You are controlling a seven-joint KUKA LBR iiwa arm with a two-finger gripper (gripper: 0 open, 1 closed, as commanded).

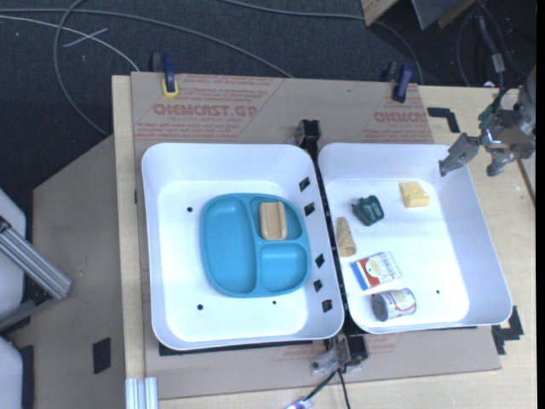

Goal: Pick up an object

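Bench [102,254] bearing two white bins [170,305]

The two bins [166,313] look like smooth white plastic with a faint sheen; the blue divided tray [230,254] is matt plastic. The can [393,303] shows shiny metal; the board [213,109] beneath looks like matt brown cardboard.

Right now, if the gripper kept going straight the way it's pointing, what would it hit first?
The gripper points down-left into the right bin. It would probably meet the yellow block first, though its height above the bin is unclear.
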